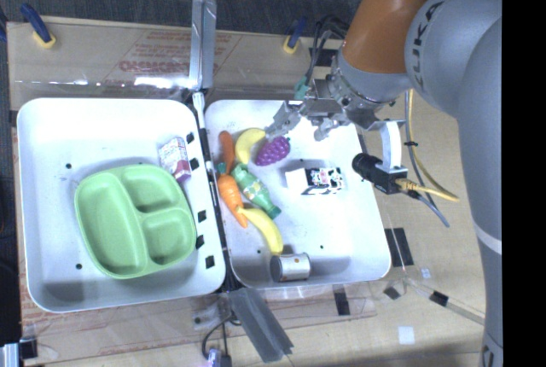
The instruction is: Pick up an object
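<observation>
Currently you see the two-finger gripper (pixel 302 123) with fingers spread over the right white bin (pixel 358 229), just beside the purple plastic grape bunch (pixel 273 151) lying near the yellow banana (pixel 246 143).

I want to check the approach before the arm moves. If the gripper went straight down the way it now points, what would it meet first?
Probably the purple grapes. The gripper hangs over the right bin, and its left finger seems to end right at the bunch, beside a yellow banana. Depth is unclear from this slanted view.
</observation>
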`<state>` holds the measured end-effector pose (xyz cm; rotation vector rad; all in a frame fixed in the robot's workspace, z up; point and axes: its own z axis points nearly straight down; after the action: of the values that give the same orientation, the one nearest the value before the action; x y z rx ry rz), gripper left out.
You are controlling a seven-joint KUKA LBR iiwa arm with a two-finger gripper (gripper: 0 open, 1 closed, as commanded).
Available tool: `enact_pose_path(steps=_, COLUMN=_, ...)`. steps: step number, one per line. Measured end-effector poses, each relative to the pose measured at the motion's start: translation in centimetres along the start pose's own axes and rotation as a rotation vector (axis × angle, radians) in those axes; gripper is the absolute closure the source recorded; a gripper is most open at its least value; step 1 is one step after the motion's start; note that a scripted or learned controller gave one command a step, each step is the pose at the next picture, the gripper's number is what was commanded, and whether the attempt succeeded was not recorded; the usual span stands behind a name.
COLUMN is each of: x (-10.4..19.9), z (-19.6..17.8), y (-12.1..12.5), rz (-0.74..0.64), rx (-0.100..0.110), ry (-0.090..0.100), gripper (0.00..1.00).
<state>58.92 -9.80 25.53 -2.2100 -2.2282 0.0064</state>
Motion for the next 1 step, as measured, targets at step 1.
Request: enact_pose_path(steps=1, x=-2.89, z=13.83, y=1.51, rz=0.013, rx=-0.001, ry=0.0, gripper=0.0)
